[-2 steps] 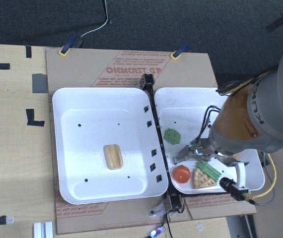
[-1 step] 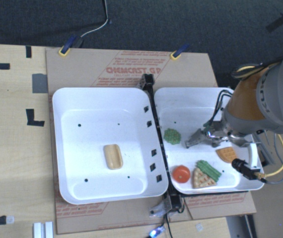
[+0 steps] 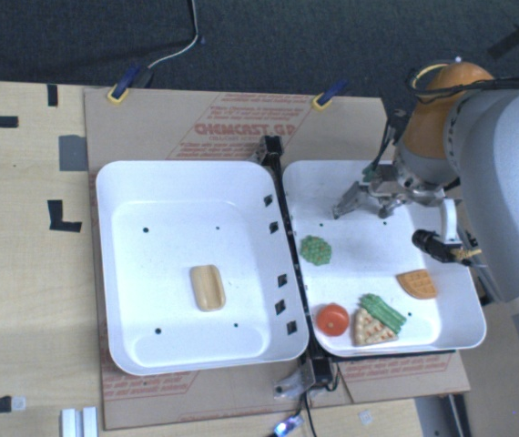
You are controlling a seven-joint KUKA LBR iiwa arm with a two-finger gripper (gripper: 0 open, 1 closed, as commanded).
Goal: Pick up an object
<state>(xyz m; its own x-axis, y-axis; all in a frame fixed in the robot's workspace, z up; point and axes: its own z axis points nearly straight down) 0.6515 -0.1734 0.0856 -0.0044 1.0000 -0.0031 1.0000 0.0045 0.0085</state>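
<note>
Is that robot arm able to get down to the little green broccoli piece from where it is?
Probably yes. The broccoli lies alone on bare floor of the right bin, and the gripper hangs just above and beside it with nothing between.

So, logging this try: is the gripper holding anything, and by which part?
Nothing is held. The gripper hangs over bare floor of the right bin, apart from the green piece.

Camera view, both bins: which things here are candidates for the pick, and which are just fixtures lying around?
Candidates for the pick:
- bread roll, left bin
- broccoli floret, right bin
- tomato
- pizza slice
- green pod
- orange snack piece

Just there:
- left bin
- right bin
- cardboard sheet
- yellow-and-blue clamps
- cable
</note>
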